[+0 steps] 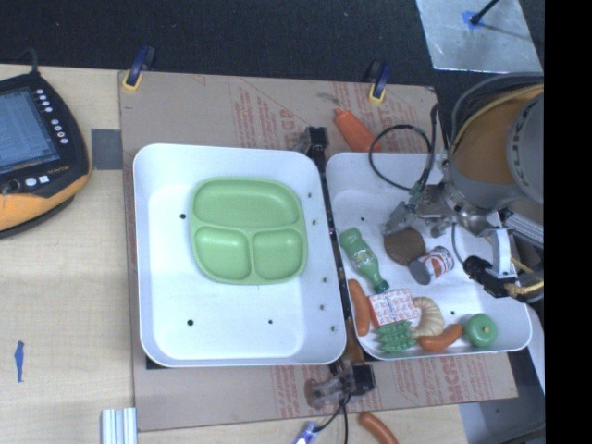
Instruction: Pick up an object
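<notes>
From my remote seat, a black and orange control pendant [37, 160] rests on the pale wooden desk [65, 294] at far left. Next, the left white bin [162, 331] holds a green three-compartment plastic plate [248, 228]. The right white bin [356, 169] carries a green toy bottle [363, 259], a brown rounded lump [404, 244], a small red-labelled can [434, 264] and a green toy apple [480, 329]. My claw [418, 209] hovers low just above the brown lump; I cannot tell its opening. I judge the approach is underway; next comes a closing descent.
</notes>
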Controlling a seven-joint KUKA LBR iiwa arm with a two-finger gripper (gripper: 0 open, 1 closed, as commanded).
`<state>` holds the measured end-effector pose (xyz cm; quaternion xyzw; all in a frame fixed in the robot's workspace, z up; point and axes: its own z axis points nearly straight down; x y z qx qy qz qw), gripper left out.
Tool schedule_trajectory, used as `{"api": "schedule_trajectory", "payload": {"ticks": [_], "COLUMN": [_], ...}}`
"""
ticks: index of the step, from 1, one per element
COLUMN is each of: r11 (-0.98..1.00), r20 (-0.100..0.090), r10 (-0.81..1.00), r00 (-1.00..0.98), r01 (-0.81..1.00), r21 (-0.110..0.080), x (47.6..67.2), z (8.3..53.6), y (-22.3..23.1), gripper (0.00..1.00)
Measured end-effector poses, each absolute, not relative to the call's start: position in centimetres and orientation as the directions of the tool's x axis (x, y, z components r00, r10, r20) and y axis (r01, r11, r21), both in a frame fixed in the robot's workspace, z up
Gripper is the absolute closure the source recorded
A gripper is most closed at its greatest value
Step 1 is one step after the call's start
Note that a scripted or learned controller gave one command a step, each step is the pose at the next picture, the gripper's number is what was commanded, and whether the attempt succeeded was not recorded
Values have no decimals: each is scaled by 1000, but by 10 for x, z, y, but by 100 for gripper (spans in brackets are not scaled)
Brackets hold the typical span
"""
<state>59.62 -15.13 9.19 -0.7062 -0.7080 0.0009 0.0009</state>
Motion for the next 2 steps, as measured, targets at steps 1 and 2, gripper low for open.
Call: {"api": "schedule_trajectory", "payload": {"ticks": [1,2], "r11": [5,4], "r20": [0,0], "r10": [1000,1000], "r00": [-5,-4], "r01": [1000,1000], "r21": [-3,-4], "x": [656,572], "z": [92,106], "y": [-175,-153], "gripper": [0,0]}}
